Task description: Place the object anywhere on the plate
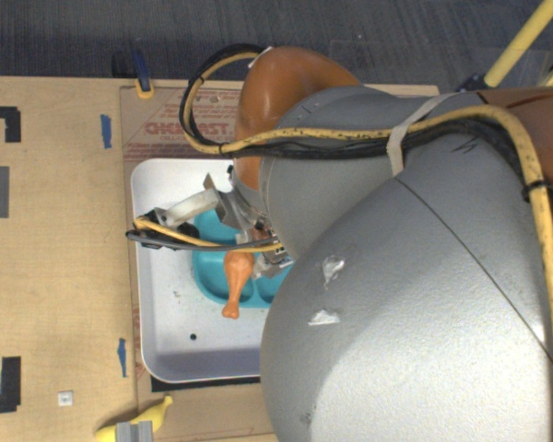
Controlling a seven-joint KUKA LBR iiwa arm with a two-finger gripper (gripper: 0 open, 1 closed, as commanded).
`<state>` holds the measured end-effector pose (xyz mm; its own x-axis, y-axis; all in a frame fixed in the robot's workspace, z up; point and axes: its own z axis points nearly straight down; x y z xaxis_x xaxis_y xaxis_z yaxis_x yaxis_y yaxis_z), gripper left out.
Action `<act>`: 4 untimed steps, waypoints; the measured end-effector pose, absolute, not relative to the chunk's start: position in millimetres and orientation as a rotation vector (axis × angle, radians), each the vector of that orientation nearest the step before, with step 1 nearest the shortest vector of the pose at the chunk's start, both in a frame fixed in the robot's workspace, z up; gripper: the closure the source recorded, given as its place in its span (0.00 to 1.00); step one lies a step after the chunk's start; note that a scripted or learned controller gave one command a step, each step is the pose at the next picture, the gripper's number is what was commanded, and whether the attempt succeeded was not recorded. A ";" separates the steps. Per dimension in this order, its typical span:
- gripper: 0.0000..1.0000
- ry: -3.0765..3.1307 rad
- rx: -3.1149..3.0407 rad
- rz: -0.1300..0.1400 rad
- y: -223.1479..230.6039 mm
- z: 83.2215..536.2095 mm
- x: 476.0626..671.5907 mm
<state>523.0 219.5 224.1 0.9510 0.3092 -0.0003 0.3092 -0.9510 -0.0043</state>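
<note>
The grey arm (415, 247) takes up most of the right side of the view, its bulk hiding much of the bench. A yellow cable (350, 136) runs along it toward the wrist. To the pincer's left and below it lies the white bin (161, 339), whose far side the arm covers.

Directly beneath the pincer sits a blue plate (207, 270), partly hidden by the wrist and the arm.

The pincer (251, 247) hangs over the plate, and I cannot tell whether it is released or clenched: the hardware around it is tangled with cable and blurred.

Just below the pincer, an orange chicken-leg toy (237, 282) stretches from its thick end, close to the pincer, down to its narrow knobbed end over the plate's near rim. Whether the toy hangs from the pincer or rests on the plate cannot be told from this slant.

It looks like a light moulded toy, probably smooth and somewhat slippery. The thick meaty end should give the best purchase; the thin shaft would likely twist or slip.
</note>
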 end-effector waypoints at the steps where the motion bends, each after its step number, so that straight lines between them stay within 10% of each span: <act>1: 1.00 -0.814 -3.035 -0.006 147.8 343.2 582.0; 2: 0.00 -0.823 -3.031 0.009 151.3 339.2 580.1; 3: 1.00 -0.829 -3.031 0.009 152.7 349.2 580.5; 4: 1.00 -0.996 -2.978 0.018 108.6 263.8 489.1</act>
<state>489.1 108.6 263.8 0.7988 0.6015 -0.0106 0.6015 -0.7988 -0.0048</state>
